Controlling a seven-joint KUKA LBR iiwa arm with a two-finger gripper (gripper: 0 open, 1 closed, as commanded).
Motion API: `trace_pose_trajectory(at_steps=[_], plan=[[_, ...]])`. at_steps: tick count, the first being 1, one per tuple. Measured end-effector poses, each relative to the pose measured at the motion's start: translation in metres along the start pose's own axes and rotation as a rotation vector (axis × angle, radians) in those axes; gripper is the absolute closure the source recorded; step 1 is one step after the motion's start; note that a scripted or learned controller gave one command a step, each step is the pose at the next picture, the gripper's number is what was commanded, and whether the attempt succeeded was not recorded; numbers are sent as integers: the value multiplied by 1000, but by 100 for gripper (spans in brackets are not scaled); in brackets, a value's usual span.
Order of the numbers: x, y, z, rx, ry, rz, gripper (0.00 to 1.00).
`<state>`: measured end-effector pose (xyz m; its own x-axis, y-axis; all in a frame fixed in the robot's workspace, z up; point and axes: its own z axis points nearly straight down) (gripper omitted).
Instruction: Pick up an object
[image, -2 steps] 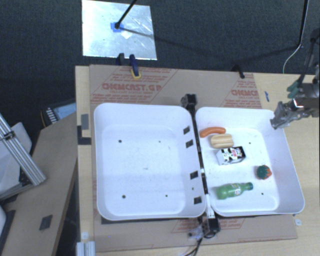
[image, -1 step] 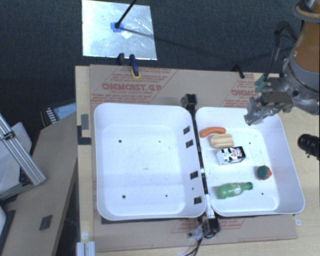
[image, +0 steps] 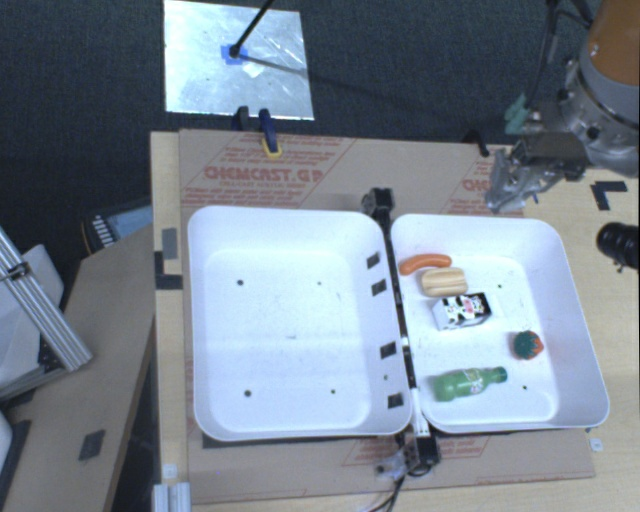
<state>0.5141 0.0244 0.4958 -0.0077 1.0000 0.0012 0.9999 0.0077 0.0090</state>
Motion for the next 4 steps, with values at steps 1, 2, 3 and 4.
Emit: trace_pose_trajectory(at_steps=[1,2,3,4], plan=[[44,9,-16,4,1,0,100],[85,15,-36,4,1,0,100],[110,4,-6,10,0,1,100],[135,69,-40,1,0,1,100]])
